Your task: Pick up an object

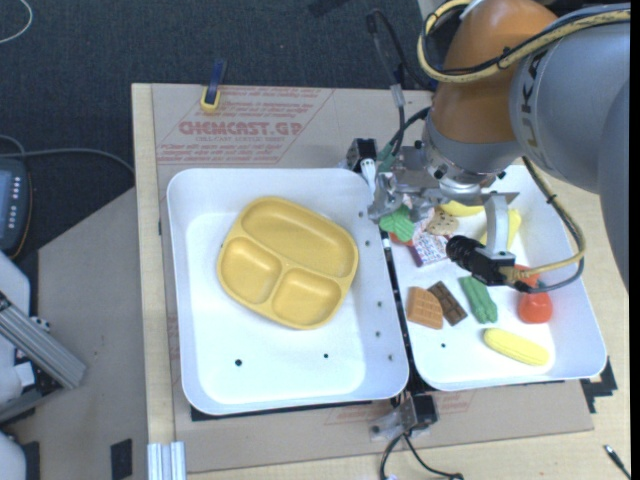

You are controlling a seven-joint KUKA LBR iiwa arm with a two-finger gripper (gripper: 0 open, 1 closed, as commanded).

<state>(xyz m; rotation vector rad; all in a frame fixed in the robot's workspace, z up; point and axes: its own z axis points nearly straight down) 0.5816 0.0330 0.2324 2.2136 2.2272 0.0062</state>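
The left bin (pixel 195 298) holds a yellow divided plate (pixel 288 261), lying tilted across its middle with three hollows showing; the right bin (pixel 590 353) sits just beside it, the two touching along the plate's far side; well right of the plate, over the near-left corner of the right bin's back half, hangs the gripper (pixel 402 206) below the grey arm with its orange band (pixel 485 63); whether the gripper is released or clenched I cannot tell, as the wrist and cables hide it; a green toy (pixel 400 225) lies right under it, just beyond the plate's right edge; a small printed packet (pixel 430 247) sits just right of that; a brown wafer (pixel 425 308) and a dark brown bar (pixel 449 303) lie touching, right of the plate's lower lobe; a green pickle (pixel 478 299) comes next; a yellow corn cob (pixel 516 347) lies nearer the front; a yellow banana (pixel 513 226) lies farther back; a red tomato (pixel 535 308) is farthest from the plate.
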